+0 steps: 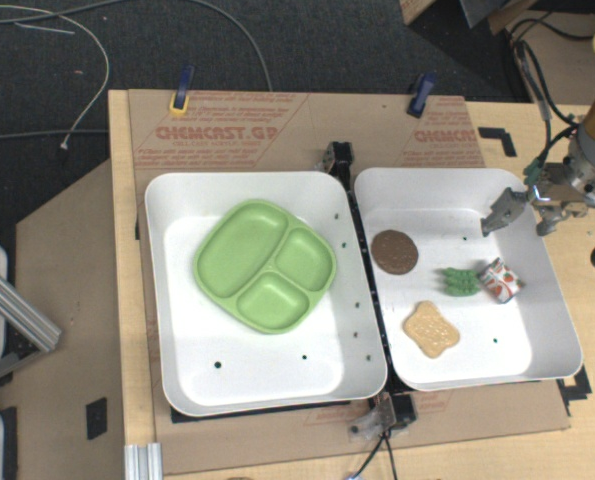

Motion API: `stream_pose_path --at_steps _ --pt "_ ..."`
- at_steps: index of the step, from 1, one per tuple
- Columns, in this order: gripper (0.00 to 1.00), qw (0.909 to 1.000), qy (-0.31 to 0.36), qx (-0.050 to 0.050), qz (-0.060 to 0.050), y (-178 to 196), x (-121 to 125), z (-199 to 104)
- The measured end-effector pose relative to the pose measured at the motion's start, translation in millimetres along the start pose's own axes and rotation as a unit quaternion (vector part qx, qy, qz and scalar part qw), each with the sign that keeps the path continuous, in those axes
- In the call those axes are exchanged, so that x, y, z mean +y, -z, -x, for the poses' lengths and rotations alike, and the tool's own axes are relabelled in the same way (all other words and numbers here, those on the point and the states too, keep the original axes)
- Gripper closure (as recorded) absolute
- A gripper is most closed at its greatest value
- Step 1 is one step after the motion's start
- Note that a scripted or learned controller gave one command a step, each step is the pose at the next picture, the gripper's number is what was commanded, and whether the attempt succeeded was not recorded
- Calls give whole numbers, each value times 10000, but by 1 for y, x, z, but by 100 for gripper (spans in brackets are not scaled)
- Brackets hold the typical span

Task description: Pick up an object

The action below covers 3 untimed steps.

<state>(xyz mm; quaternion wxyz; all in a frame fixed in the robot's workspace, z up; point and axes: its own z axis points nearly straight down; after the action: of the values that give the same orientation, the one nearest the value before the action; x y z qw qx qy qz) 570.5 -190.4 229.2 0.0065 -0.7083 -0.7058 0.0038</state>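
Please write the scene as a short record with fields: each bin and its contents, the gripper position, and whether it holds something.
left bin: one green divided plate
right bin: brown round disc, green toy piece, small red and white object, tan toast-shaped piece
gripper: above the right bin's upper right part, fingers spread apart
held object: none between the fingers
nearest item to gripper: the small red and white object
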Motion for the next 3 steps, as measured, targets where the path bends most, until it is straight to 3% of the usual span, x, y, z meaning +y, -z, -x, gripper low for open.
stream_pose_path --at_steps 1,3 --pt "0 10000 20 -16 70 8 3 -1" --pt "0 10000 21 -7 46 -83 14 -8"
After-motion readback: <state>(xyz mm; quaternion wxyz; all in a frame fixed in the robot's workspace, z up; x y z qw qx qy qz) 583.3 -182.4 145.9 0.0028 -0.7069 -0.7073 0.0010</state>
